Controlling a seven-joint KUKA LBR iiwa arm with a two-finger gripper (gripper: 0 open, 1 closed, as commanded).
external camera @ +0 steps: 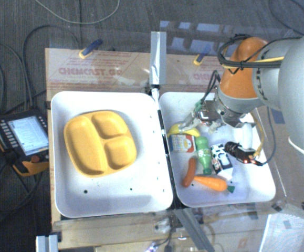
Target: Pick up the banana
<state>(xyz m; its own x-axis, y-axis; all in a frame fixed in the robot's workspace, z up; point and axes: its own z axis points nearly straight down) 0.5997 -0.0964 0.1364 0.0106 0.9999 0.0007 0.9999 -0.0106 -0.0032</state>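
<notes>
Left of the gripper [198, 121], a yellow banana [182, 129] is showing; below it, an orange carrot [210, 182] is lying.

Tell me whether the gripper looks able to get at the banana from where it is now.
Probably yes. The gripper hangs over the right bin just beside the banana, which lies at the bin's left wall. Nothing covers the banana from above, though the small carton touches its lower side.

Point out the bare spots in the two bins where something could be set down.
Left bin: bare floor along the near edge and right side of the yellow tray. Right bin: crowded, with banana, carton, green bottle, sausage and carrot bunched under the gripper; only its near right corner looks bare.
</notes>
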